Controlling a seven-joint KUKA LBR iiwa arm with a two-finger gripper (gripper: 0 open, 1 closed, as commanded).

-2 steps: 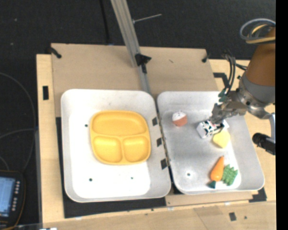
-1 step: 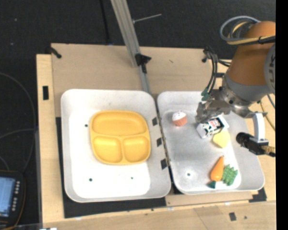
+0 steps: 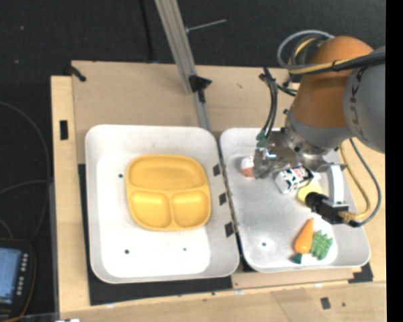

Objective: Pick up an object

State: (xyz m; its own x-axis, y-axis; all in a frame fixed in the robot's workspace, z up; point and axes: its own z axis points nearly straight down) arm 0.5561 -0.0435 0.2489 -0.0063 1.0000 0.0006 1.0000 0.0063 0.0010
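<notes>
Camera view: the gripper (image 3: 262, 163) hangs over the right bin (image 3: 269, 247) beside a small red-and-white object (image 3: 246, 166), jaws' state unclear.

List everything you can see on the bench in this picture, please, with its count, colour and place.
Bin: two, white, side by side on the bench.
Divided plate: one, yellow, in the left bin.
Toy carrot: one, orange with green top, near front of right bin.
Small black-and-white object: one, middle of right bin, under the arm.
Small red-and-white object: one, right bin, near its left wall.
Metal post: one, grey, behind the bins.
Arm: one, grey with orange band, over the right bin.
Gripper: one, beside the red-and-white object.
</notes>
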